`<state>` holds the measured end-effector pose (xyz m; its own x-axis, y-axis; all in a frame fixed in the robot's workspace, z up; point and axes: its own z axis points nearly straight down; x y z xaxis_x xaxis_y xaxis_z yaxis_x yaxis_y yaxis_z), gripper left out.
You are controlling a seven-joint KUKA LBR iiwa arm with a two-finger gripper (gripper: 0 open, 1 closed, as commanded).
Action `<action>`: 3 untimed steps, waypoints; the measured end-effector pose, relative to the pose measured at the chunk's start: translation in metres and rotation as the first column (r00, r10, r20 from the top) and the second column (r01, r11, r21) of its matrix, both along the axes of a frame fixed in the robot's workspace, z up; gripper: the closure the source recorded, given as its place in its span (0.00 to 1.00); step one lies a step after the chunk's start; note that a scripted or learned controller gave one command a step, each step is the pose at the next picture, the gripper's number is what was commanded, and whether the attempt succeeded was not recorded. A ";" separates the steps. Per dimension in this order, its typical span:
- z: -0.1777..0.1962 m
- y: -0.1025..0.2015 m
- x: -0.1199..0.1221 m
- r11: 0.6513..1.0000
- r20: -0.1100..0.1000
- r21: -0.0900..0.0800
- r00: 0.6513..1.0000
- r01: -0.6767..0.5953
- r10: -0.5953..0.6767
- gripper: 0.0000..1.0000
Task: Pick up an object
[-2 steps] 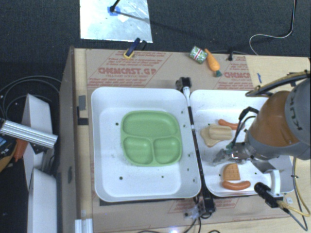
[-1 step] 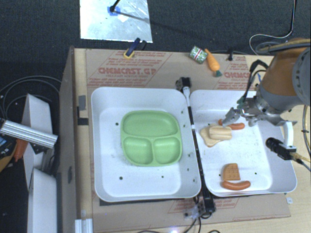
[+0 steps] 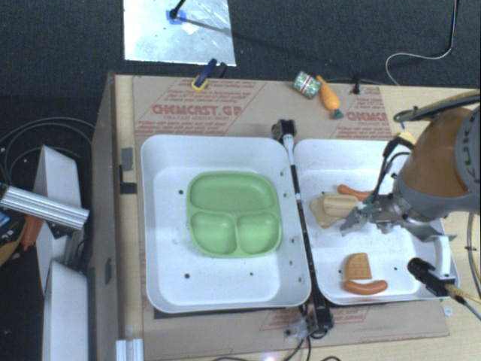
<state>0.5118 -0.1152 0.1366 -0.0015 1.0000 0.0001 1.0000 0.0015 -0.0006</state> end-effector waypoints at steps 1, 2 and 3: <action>-0.052 0.014 -0.025 1.000 0.002 0.000 1.000 0.001 -0.001 0.00; -0.052 0.008 -0.025 1.000 0.002 0.000 1.000 0.000 0.000 0.00; -0.023 -0.013 0.075 1.000 0.005 -0.001 1.000 -0.002 0.002 0.00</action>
